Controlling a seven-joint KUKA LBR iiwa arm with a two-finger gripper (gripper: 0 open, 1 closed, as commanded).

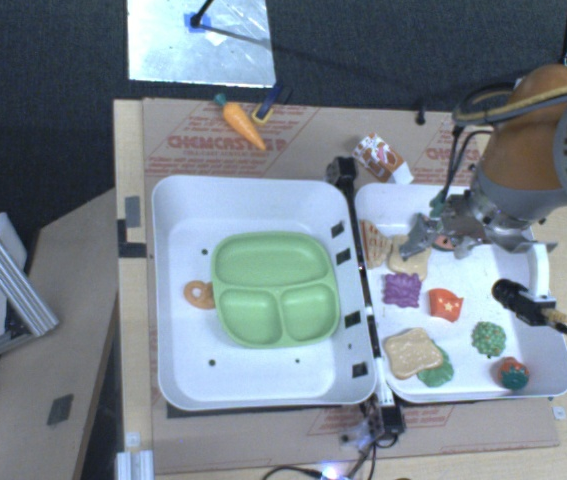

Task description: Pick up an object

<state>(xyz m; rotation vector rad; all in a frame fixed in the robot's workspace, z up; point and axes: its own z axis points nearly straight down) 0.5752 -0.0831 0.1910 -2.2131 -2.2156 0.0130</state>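
My gripper (pixel 421 240) hangs low over the back left part of the right bin (pixel 553 363). It sits just above a beige flat piece (pixel 406 261), with a ridged brown wafer (pixel 374 240) to its left. In the same bin lie a purple piece (pixel 401 289), a red-orange piece (pixel 446 305), a green broccoli (pixel 487 338), a slice of toast (pixel 410 350) on a green leafy piece (pixel 437 373), and a red fruit with a green top (pixel 510 372). Nothing is visibly held.
The left bin (pixel 178 218) holds a green divided plate (pixel 275 288) and a small orange pretzel ring (pixel 200 294). Behind the bins, a toy carrot (pixel 243 124) and a small red-and-white packet (pixel 381 158) lie on the cardboard. A black divider (pixel 355 268) separates the bins.
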